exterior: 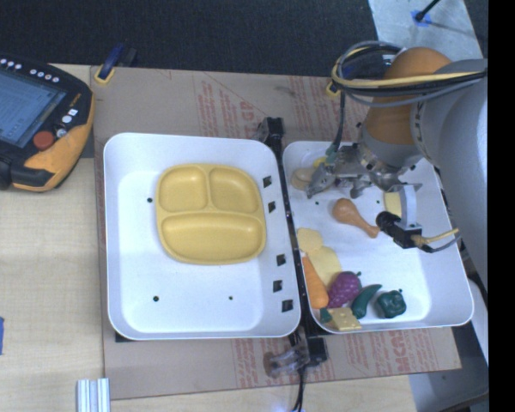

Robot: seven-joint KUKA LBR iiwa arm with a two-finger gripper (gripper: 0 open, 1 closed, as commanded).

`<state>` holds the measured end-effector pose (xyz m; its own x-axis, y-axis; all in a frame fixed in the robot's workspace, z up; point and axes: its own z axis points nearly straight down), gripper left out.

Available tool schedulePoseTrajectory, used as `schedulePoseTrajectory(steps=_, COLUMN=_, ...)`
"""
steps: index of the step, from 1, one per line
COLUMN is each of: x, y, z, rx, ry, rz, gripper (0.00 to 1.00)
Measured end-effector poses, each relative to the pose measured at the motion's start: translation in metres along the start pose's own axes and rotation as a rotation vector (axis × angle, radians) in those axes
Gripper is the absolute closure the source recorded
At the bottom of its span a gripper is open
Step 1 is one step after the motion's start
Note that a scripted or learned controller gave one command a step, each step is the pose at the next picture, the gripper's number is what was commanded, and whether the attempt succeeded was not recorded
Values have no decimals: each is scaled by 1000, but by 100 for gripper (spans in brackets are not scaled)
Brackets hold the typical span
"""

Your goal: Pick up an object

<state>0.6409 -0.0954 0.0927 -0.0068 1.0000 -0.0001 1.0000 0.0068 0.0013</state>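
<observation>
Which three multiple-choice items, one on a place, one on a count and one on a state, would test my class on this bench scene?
1. Where does the yellow divided plate lie?
A. In the left bin
B. In the right bin
C. On the bare bench

2. How many compartments does the plate have?
A. Two
B. Three
C. Five

3. How does the drumstick sit?
A. Standing upright on the plate
B. Hanging over the bin's rim
C. Lying flat on the right bin's floor

Key: 1 A, the plate rests in the left bin. 2 B, two small sections sit above one wide one. 3 C, it lies on its side below the gripper.
</observation>
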Motion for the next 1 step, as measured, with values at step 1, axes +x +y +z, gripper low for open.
schedulePoseTrajectory(steps=1, x=-24, y=-38, z=1, rx=9, ry=-1, rz=6, gripper=0)
